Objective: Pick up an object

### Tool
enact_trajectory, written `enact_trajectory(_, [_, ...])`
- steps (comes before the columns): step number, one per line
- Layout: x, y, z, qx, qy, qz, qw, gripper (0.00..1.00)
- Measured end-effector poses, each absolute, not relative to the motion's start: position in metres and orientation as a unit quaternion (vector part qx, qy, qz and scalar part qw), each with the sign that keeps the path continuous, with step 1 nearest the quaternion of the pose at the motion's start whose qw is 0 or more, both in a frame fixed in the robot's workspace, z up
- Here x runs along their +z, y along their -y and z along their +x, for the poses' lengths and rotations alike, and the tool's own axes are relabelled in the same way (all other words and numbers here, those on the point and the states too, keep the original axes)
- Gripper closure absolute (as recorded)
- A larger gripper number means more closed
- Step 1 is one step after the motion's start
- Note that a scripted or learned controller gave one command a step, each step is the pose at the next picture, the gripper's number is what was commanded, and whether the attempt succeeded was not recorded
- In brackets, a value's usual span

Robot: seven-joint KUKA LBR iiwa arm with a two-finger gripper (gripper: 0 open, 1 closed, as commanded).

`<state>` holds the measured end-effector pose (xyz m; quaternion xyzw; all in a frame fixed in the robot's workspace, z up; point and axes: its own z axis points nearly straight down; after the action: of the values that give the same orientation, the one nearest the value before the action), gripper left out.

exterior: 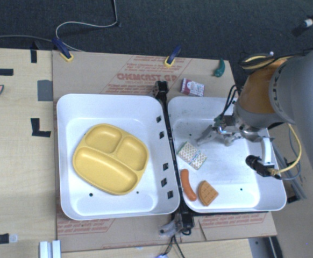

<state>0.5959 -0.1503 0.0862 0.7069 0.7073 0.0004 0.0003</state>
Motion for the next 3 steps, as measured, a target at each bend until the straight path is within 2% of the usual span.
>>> enact_trajectory(1, [0.096, 0.1512, 0.5965, 0.0004, -0.707, 0.707, 0.003, 1.0])
enact_trajectory(2, [0.0959, 0.1511, 0.5964, 0.0005, -0.707, 0.707, 0.003, 0.0])
enact_trajectory(3, [0.1051, 0.1503, 0.5964, 0.0006, -0.708, 0.707, 0.002, 1.0])
